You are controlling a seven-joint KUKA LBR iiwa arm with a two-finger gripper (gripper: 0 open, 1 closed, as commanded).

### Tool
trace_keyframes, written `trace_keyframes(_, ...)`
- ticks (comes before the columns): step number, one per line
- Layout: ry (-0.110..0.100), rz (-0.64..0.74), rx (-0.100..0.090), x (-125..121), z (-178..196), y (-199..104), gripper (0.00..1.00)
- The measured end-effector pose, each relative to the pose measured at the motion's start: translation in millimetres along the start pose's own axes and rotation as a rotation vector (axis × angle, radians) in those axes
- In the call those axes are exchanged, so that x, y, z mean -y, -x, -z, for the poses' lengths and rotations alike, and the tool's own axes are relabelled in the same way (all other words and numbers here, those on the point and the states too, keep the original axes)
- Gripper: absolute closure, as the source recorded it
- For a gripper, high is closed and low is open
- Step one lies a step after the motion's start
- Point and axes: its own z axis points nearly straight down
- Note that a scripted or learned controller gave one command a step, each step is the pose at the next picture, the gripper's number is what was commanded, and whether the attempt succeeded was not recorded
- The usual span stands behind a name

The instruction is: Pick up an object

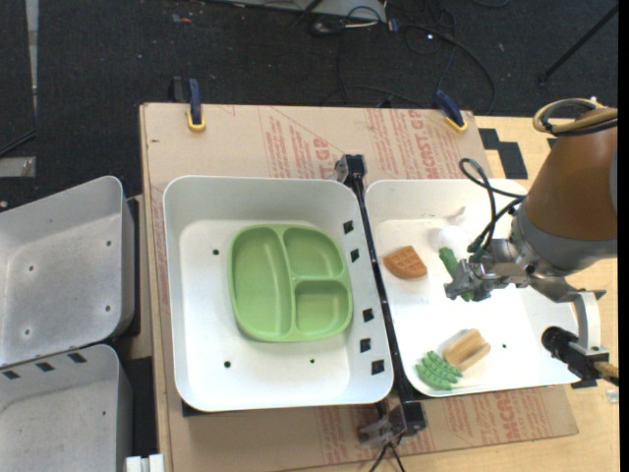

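Pincer (462, 285) beside green stick (449, 263) — near-upright

A bulky grey arm (575, 226) with an orange band, black cables, and a dark metal hand (464, 285)

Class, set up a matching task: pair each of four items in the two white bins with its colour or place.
Things:
1. divided plate
2. waffle-like piece
3. tan block
4. knobbly toy

Descriptions:
a. orange-brown, right bin, nearest the divider
b. dark green, right bin's near edge
c. light green, left bin
d. beige, touching the knobbly toy

Pairs: 1-c, 2-a, 3-d, 4-b
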Motion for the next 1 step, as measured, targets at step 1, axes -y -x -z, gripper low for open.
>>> trace_keyframes(1, 0.000, 0.000, 0.000, -1.0, 13.2, 0.1, 1.00)
